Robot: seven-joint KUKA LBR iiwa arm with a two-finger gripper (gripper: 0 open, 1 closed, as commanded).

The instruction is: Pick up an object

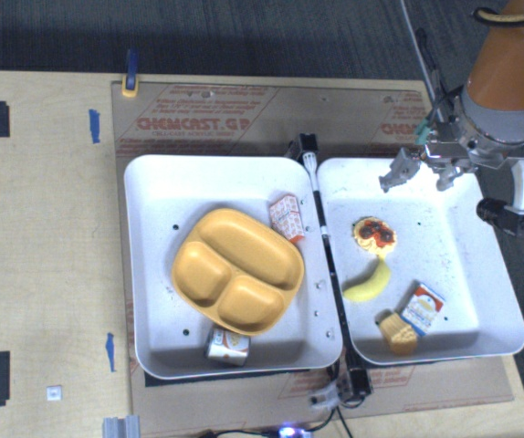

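We see the gripper hanging over the right bin's far edge, fingers spread open with nothing between them. Nearer lie a small round pizza toy, a banana, a white carton and a tan lump. The left bin holds a yellow divided tray, a red-and-white packet and a can.

the gripper hangs open over the far end of the right bin, holding nothing. below it lie a small pizza toy, a banana, a carton and a tan lump. the left bin holds a yellow divided tray.
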